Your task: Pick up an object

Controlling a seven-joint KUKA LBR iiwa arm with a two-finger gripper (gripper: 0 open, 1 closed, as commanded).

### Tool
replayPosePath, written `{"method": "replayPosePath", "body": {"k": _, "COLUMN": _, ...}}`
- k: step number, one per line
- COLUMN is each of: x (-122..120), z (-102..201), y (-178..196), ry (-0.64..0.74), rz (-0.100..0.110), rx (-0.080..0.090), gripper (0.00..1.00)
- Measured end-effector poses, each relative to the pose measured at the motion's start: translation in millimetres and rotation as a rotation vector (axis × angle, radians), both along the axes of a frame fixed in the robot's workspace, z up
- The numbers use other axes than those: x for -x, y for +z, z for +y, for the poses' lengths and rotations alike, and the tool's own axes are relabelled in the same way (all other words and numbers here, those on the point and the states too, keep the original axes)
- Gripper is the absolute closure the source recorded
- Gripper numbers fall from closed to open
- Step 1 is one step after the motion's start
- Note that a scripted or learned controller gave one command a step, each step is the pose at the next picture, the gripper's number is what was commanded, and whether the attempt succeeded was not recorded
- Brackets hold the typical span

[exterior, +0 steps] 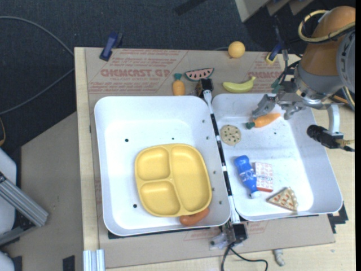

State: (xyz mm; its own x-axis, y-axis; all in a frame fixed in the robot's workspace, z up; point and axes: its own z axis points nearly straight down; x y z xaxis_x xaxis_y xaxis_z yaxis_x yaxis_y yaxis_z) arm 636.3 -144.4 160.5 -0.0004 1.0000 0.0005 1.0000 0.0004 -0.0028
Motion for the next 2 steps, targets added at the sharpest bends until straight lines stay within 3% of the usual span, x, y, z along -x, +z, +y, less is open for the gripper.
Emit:
{"method": "replayPosePath", "body": {"k": 1, "x": -29.7, "z": -16.0, "y": -76.5, "ry": 0.000, "rz": -0.003, "rx": 0.001, "gripper": 0.00}}
{"method": "replayPosePath", "body": {"k": 2, "x": -26.0, "z": 28.7, "y": -75.7, "ry": 0.001, "rz": -0.001, "rx": -0.001, "gripper": 0.00}}
